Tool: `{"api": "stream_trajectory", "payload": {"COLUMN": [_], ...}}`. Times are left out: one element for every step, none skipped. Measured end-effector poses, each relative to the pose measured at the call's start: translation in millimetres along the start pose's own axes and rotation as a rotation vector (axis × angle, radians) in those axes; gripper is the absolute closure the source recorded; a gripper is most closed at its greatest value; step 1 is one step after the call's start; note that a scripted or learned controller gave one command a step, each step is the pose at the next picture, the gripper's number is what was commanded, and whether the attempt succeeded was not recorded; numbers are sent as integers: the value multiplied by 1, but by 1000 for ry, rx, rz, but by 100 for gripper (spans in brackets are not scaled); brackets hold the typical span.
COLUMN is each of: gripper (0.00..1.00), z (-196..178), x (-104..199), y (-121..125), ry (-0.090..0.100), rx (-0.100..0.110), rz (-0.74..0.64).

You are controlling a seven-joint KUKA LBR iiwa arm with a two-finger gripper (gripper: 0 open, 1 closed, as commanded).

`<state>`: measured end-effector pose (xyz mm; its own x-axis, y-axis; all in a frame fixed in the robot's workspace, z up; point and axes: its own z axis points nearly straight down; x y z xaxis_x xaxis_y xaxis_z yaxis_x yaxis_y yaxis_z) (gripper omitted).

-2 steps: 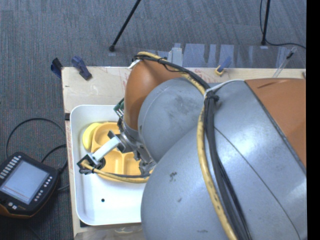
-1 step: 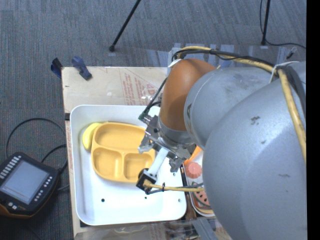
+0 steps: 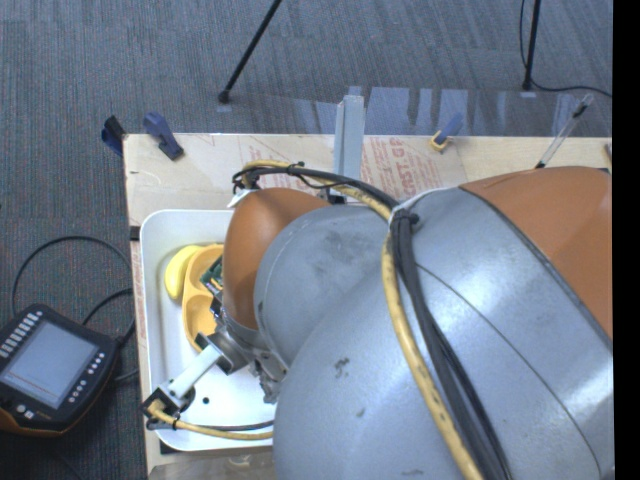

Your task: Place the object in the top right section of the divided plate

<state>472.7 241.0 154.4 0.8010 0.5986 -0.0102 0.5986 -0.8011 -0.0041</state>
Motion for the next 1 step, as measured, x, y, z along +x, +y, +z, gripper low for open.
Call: {"api": "stream_trajectory", "payload": {"gripper": [0], "z": [-56], "x": [-26], "y": [38], "ry": [5], "rx": [-4], "rz": [-264]}}
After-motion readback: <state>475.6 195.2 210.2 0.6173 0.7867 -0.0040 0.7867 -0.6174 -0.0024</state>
